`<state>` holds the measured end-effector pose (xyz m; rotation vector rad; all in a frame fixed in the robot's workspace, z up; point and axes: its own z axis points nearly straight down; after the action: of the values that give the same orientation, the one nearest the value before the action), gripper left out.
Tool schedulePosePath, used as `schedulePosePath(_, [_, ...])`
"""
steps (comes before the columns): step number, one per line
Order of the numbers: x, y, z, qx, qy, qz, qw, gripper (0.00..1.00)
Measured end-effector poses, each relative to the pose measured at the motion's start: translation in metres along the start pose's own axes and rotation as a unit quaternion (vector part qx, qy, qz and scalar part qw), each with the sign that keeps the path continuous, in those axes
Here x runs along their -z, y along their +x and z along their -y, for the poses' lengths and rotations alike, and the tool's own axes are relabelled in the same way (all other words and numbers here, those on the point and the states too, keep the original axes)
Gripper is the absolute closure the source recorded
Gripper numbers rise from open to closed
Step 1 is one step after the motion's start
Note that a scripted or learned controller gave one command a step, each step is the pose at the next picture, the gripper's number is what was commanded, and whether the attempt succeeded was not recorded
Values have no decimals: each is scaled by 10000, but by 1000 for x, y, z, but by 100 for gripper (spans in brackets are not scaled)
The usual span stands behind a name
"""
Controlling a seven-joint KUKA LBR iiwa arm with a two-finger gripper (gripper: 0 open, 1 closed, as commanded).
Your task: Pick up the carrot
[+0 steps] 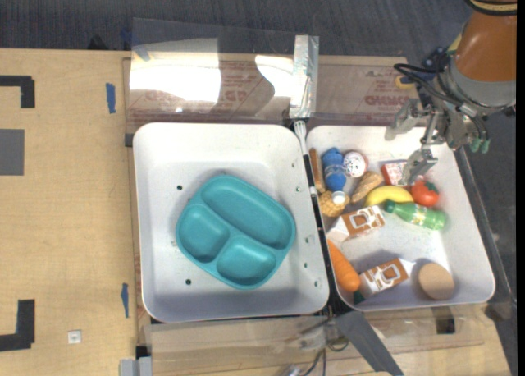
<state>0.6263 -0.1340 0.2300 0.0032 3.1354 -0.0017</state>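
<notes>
The orange carrot lies at the front left of the right bin, along the wall beside the divider, its tip pointing toward the back. My gripper hangs over the back of that bin, above a small red and white box and a tomato. It is well behind and to the right of the carrot. The gripper is open, with nothing between its fingers.
The right bin also holds a banana, a green bottle, a blue bottle, a white ball, two brown cartons and a tan egg-shaped thing. A teal divided plate sits in the left bin.
</notes>
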Motion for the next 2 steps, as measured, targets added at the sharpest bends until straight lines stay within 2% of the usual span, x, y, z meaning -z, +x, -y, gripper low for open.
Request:
schedulePosePath(1, [-132, 90, -24, 397, 0, 16, 9992, 0])
schedulePosePath(2, [-140, 17, -8, -320, 0, 19, 9995, 0])
